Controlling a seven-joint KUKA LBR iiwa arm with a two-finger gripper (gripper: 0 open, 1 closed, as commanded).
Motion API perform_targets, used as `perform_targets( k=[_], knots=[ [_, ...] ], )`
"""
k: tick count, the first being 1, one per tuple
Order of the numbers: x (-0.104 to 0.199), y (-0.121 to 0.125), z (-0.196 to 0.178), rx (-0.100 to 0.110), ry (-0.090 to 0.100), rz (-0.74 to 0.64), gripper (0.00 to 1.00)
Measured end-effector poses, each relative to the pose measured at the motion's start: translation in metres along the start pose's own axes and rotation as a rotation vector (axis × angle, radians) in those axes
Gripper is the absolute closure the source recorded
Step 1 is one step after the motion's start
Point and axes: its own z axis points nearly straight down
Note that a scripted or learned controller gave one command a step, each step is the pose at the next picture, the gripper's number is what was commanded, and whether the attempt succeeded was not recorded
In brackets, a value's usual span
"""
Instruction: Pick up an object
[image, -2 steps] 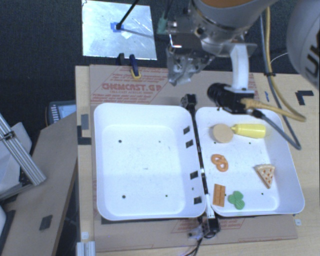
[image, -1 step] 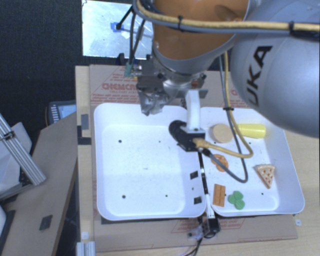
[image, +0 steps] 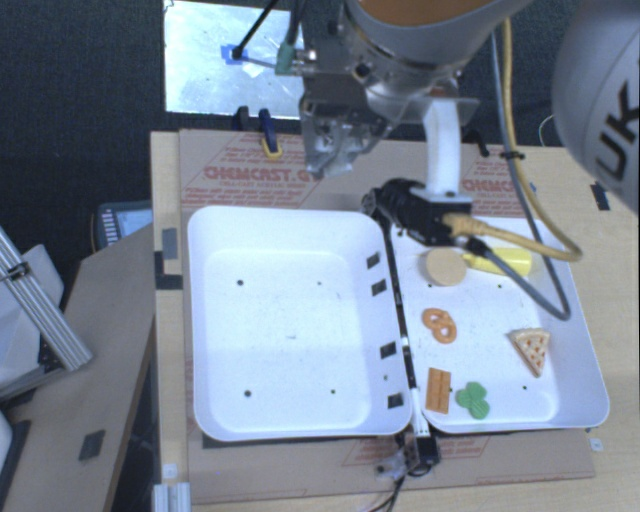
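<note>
In the right bin (image: 500, 312), six small toy-like foods lie apart from one another. A tan round disc (image: 445, 267) and a yellow piece (image: 505, 262) sit at the far end. A pretzel (image: 438, 325) lies in the middle near the divider, and a pizza slice (image: 531, 351) lies toward the right wall. An orange wafer (image: 438, 390) and a green leafy piece (image: 473, 400) sit at the near end, just beside each other.

The pincer (image: 335, 150) hangs well apart from all of them, beyond the far rim of the left bin (image: 290, 330), over the printed cardboard sheet (image: 250, 172) that covers the table (image: 120, 300). Whether it is spread or pressed together I cannot tell from this angle, and nothing shows in its grip.

All of these look light and stiff, probably moulded plastic or foam, so weight should not be the trouble. Flatness is the trouble: they lie low on a smooth white floor and may skid or tip when pinched.

The pretzel seems the best candidate. It has open space all round it, and its outer loops offer two opposite edges to close on. The disc's rounded edge may slip out of a pinch. The wafer lies near the divider wall, which leaves little room on that side.
</note>
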Motion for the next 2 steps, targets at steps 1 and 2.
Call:
perform_targets(
  k=[1, 2],
  knots=[
    [0.0002, 0.0003, 0.0067, 0.010, -0.005, 0.001, 0.00],
    [0.0002, 0.0003, 0.0067, 0.010, -0.005, 0.001, 0.00]
  ],
)
